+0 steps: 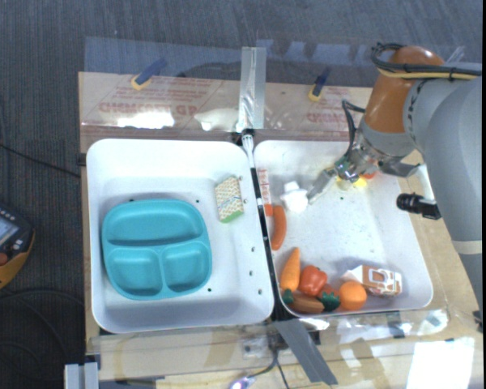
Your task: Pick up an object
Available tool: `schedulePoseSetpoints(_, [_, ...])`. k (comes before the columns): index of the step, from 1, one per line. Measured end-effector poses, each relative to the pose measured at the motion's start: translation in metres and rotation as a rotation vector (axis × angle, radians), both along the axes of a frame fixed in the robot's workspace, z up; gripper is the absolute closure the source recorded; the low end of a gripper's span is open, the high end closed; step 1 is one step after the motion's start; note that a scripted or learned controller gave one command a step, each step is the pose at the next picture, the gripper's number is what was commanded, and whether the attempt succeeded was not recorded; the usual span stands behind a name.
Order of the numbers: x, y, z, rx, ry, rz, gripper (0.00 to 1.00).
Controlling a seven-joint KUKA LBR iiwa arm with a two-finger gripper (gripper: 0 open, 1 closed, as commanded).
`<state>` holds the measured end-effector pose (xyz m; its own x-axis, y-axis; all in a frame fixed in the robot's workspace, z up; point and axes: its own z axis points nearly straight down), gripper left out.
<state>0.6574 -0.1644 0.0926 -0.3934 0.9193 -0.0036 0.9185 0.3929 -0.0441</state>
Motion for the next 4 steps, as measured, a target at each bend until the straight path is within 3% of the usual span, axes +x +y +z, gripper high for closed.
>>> schedulePoseSetpoints(1, [-0.007,-0.015,0.001,0.042,-0.022,-0.011,0.00])
schedulePoseSetpoints(2, [-0.055,0.061,0.001,0.019,-0.043,-0.078,0.00])
schedulePoseSetpoints(3, [-0.125,-0.009,-0.002,0.013,-0.052,-0.043,0.00])
schedulePoseSetpoints(4, [-0.168,-0.030,-0.001,0.014,-0.057,-0.014,0.00])
